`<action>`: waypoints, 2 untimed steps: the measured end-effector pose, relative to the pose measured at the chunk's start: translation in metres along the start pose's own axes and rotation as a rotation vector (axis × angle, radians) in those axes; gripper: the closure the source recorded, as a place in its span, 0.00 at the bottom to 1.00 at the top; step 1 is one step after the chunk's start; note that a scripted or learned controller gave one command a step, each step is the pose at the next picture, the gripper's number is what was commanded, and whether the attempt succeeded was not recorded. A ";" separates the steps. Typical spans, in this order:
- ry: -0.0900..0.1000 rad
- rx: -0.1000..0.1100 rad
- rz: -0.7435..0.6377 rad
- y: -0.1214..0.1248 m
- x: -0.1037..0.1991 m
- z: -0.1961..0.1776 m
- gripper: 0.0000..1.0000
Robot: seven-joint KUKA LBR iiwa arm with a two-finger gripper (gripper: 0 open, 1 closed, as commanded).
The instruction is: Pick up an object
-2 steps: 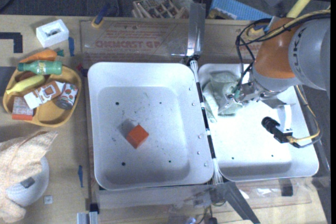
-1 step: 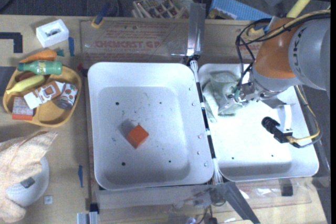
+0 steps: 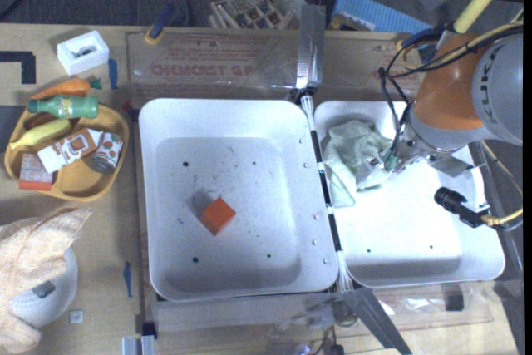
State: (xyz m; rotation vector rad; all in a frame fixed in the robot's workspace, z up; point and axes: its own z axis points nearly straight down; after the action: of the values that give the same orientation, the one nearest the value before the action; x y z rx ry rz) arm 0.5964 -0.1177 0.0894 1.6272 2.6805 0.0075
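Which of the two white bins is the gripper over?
The right-hand bin, holding the crumpled pale cloth beside the gripper; the left bin holds an orange block.

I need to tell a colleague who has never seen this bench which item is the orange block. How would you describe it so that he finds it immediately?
Start from the two white bins side by side and take the left bin, away from the arm. The orange block lies on its floor, slightly left of the middle and toward the near edge. It is a small cube of strong orange colour, unlike the pale crumpled cloth in the right bin.
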 end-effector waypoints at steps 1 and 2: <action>-0.001 0.006 0.028 0.057 -0.023 0.001 0.00; 0.001 0.007 0.261 0.059 -0.037 0.002 0.00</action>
State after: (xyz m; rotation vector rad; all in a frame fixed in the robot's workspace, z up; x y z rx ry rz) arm 0.6658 -0.1236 0.0875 1.9653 2.4501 0.0001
